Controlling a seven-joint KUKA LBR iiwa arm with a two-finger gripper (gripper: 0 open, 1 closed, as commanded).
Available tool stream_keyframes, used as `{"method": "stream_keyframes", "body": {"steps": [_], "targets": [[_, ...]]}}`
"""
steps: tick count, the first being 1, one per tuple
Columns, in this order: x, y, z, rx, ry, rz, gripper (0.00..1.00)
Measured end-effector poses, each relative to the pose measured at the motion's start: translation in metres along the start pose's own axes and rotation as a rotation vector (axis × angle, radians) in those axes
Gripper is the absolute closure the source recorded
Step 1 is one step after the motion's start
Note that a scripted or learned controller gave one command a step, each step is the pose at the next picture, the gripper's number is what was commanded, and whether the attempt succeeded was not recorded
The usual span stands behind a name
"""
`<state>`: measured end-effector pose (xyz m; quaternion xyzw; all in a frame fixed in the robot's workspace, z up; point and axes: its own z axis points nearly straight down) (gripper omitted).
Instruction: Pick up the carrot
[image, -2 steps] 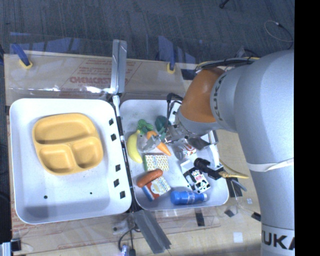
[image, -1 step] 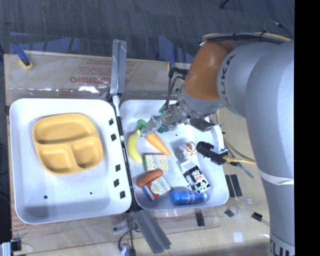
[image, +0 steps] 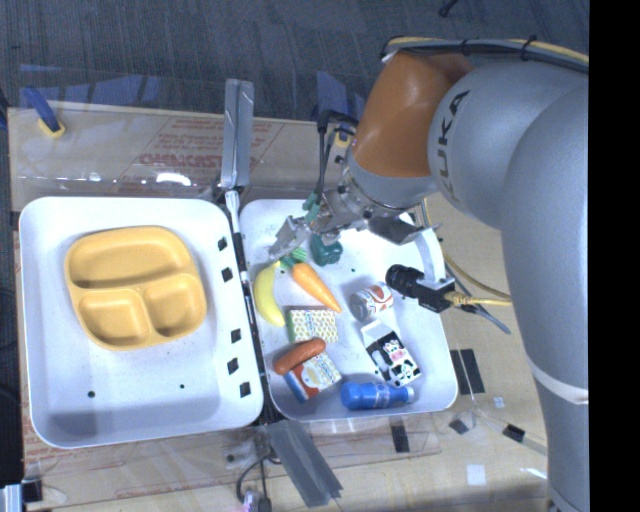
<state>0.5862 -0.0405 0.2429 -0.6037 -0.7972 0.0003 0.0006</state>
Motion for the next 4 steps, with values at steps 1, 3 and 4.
{"method": "stream_keyframes", "body": {"steps": [1,3,4], "targets": [[-0.011,-0.005,0.037,0.003,0.001,-0.228,0.00],[-0.117,-0.038,0.150,-0.002,-0.002,-0.022,0.00],[-0.116,-0.037,0.140,-0.001,-0.001,-0.027,1.00]]}}
